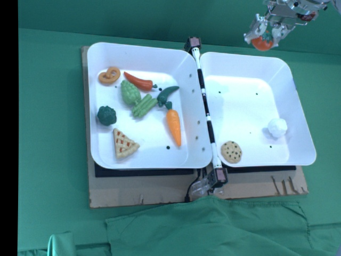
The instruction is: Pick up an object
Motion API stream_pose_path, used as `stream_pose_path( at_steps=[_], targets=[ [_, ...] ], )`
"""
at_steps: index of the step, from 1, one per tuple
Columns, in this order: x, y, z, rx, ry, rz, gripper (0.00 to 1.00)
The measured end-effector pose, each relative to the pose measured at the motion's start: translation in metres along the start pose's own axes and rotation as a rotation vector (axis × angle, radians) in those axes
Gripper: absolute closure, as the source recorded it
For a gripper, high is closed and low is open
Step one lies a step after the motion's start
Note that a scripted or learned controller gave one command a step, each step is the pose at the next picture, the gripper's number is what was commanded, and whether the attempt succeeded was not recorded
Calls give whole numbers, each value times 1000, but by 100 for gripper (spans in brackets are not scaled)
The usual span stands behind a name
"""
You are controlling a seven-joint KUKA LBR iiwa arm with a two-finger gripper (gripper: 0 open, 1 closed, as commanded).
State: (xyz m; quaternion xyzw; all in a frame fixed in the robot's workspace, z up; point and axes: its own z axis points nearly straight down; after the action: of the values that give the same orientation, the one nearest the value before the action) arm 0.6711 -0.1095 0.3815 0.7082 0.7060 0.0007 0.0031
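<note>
The gripper (265, 35) hangs high above the far rim of the right bin (290, 79), fingers pinched on a small red-orange tomato (262, 43) — 2 things, a cookie (231, 151) and a white ball (277, 127), lie below.

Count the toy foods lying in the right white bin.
2. A round brown chocolate-chip cookie lies near the right white bin's front-left corner, and a small white lumpy ball lies by its right wall. None looks hidden.
</note>
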Motion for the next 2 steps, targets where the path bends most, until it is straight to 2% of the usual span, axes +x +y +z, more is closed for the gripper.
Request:
stream_pose_path(
  at_steps=[1, 2],
  targets=[
    [47, -12, 10, 3, 3, -4, 100],
    [86, -33, 39, 6, 4, -4, 100]
  ],
)
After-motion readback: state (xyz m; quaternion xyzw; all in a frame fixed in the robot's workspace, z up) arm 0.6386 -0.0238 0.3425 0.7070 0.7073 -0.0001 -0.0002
